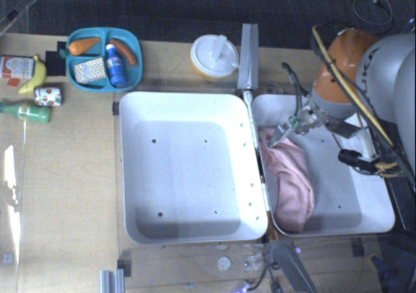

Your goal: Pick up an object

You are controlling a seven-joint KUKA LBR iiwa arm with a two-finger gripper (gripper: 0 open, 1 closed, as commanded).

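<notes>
Hovering: my gripper (284, 134) at the pink cloth's (291, 181) upper end; whether my jaws are spread or pinching, I cannot tell. Cloth: bunched along the right bin's (364, 217) left wall, so I reach in beside that wall.

Grey arm (390, 77) angled down from the right, orange-banded wrist (338, 71) low.

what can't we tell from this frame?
- Gripper: small and blurred in the camera view, over the top end of the pink cloth; grasp on the cloth unreadable.
- Right bin: its far right part is hidden under the arm and cables.
- Can and carton at left of the bench: labels too small to read.
- Blue divided tray: white item in its lower-left compartment too blurred to name.
</notes>
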